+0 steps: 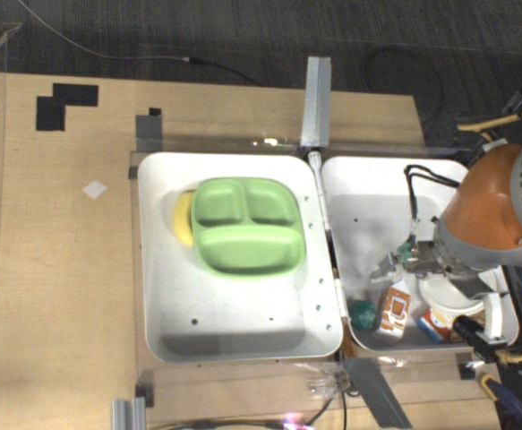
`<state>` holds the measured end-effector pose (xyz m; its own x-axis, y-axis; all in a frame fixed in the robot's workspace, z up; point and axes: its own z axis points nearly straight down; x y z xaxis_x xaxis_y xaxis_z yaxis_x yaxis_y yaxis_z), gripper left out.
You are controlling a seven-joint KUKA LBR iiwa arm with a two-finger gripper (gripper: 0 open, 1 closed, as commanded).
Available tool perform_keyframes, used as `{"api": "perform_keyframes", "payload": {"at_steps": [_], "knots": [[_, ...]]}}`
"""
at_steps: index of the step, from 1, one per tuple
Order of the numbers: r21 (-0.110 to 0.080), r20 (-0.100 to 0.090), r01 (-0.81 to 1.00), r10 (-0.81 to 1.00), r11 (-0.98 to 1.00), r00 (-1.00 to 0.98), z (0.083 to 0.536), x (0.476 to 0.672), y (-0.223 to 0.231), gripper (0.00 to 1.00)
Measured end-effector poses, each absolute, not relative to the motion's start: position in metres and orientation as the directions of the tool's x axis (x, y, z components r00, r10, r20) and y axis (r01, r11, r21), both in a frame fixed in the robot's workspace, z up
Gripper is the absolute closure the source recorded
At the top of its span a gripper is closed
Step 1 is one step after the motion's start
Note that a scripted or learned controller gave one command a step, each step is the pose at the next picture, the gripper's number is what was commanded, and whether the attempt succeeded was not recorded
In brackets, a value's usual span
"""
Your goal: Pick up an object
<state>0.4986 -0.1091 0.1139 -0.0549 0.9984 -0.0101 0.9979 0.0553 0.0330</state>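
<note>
Two shallow white bins sit side by side on the tan tabletop, the left bin and the right bin meeting along a grey divider rail. The arm, grey with a broad orange band, reaches in from the right and hangs over the right bin's near half. Next in size, a green divided tray lies flat in the far half of the left bin, three compartments facing up. A yellow object peeks out from under the tray's left edge, touching it.

The end effector points left and down into the right bin, just above the clutter at the near wall; I cannot tell whether it is released or clenched, and nothing is seen gripped in it. Below it, a small orange-and-white carton stands tilted near the bin's front wall. Just right of the carton lies a red, white and blue packet, partly under the arm. Smallest, a teal object rests at the front left corner, just beside the carton.
</note>
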Motion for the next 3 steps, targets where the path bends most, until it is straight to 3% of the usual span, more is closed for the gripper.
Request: {"api": "perform_keyframes", "payload": {"at_steps": [1, 2, 3], "knots": [[0.006, -0.001, 0.975, 0.975, 0.224, -0.224, 0.185, 0.488, -0.071, 0.0], [0.013, -0.004, 0.978, 0.978, 0.208, -0.208, 0.089, 0.491, -0.097, 0.0], [0.011, -0.003, 0.99, 0.99, 0.142, -0.142, 0.089, 0.517, -0.115, 0.0]]}}
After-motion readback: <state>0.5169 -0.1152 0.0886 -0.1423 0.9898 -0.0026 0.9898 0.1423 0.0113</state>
